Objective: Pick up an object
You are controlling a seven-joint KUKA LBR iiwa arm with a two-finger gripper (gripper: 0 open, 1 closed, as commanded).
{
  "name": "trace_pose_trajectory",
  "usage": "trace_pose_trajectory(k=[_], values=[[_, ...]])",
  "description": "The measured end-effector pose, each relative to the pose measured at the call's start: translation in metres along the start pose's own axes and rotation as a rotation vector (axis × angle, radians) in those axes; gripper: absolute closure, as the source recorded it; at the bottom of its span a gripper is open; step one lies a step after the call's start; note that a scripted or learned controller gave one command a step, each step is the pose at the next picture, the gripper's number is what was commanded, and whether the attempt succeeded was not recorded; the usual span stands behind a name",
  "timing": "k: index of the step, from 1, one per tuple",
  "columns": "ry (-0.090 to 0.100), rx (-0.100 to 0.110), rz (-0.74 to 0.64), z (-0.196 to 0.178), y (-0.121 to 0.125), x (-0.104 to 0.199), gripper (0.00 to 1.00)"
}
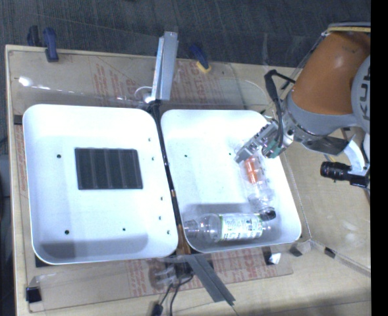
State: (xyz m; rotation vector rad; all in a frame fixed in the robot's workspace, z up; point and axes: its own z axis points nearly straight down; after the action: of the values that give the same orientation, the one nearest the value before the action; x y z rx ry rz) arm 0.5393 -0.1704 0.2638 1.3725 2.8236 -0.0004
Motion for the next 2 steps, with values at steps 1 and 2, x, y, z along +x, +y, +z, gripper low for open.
trace_pose_trajectory(k=[1,2], values=[[0.001,0.002,0.060,0.0466,-0.0046,-0.0465,1.00],[0.001,0.002,0.060,0.0465,-0.0046,-0.0465,0.00]])
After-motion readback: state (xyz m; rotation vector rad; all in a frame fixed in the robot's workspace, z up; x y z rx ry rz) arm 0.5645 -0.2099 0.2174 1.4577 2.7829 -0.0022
